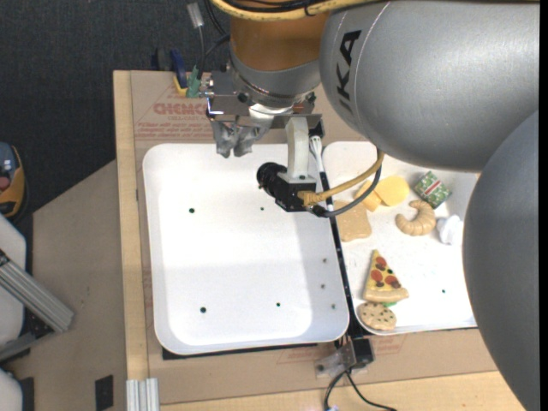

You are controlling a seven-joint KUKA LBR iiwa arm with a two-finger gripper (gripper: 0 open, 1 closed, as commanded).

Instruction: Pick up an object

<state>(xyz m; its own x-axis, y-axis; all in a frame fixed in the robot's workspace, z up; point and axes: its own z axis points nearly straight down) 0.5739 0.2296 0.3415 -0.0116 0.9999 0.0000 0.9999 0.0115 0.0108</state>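
Two shallow white plastic bins sit side by side on a brown cardboard-covered bench (137,229). Left bin (171,272): bare white floor with a few small dark dots, no objects in it. Right bin (445,311), partly hidden by the grey arm (445,75), holds toy food: a yellow cheese wedge (392,190), a tan croissant (417,220), a green-and-white small packet (431,187), a pizza slice with red toppings (384,279), a round chocolate-chip cookie (377,317) touching the slice's crust end at the near rim, a tan flat cracker-like piece (354,224) by the divider, and a white lump (449,229) just beside the croissant. Two-finger gripper (231,146) hangs over the far rim of the left bin, well apart from the food. Fingers point down, close together, nothing seen between them; open or clenched, cannot tell. A black camera mount with a yellow cable (287,187) hangs beside the wrist.
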